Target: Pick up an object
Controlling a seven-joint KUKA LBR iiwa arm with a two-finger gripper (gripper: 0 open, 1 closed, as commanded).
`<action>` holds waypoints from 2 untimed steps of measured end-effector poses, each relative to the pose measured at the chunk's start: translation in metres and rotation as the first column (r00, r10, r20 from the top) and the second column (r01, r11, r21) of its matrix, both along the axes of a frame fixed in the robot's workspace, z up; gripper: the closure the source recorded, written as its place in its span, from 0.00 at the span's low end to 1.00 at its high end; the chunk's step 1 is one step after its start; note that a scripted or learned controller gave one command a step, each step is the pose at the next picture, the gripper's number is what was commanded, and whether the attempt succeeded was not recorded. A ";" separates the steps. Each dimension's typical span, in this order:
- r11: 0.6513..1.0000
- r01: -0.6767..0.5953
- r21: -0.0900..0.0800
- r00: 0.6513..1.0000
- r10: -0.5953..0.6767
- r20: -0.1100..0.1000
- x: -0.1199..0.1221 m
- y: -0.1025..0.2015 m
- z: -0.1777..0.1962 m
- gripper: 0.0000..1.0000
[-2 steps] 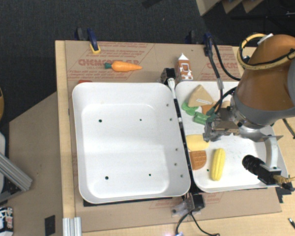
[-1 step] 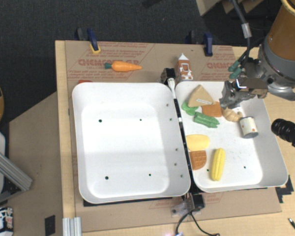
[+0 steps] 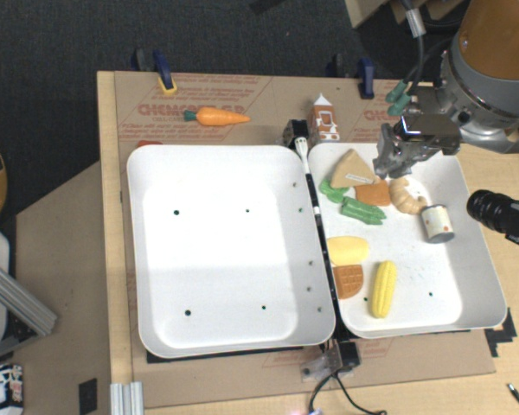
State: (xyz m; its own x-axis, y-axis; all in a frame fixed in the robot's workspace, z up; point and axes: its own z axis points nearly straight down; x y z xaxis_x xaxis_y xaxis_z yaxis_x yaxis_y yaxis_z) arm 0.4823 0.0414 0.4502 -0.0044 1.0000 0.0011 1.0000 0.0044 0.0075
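My gripper (image 3: pixel 389 168) hangs over the back of the right bin (image 3: pixel 467 258), its tips just above a beige cheese wedge (image 3: pixel 351 169) and an orange block (image 3: pixel 374 194). A tan mushroom-like piece (image 3: pixel 406 194) lies just right of the tips. Further forward lie green bean pods (image 3: pixel 356 206), a small silver can (image 3: pixel 435 222), a yellow piece (image 3: pixel 348 250), a brown waffle piece (image 3: pixel 349 280) and a corn cob (image 3: pixel 383 288). Nothing shows between the fingers.
The left bin (image 3: pixel 216 249) sits beside the right one. A toy carrot (image 3: pixel 218 118) lies on the cardboard behind the left bin, and a small carton (image 3: pixel 325 119) stands behind the divide. Clamps (image 3: pixel 164 72) hold the board's back edge. A black cylinder (image 3: pixel 498 213) juts in at right.
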 end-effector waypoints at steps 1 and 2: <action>1.000 0.002 -0.001 1.000 -0.002 -0.002 -0.003 0.020 0.026 1.00; 1.000 0.001 0.000 1.000 -0.001 0.001 0.022 0.059 0.088 1.00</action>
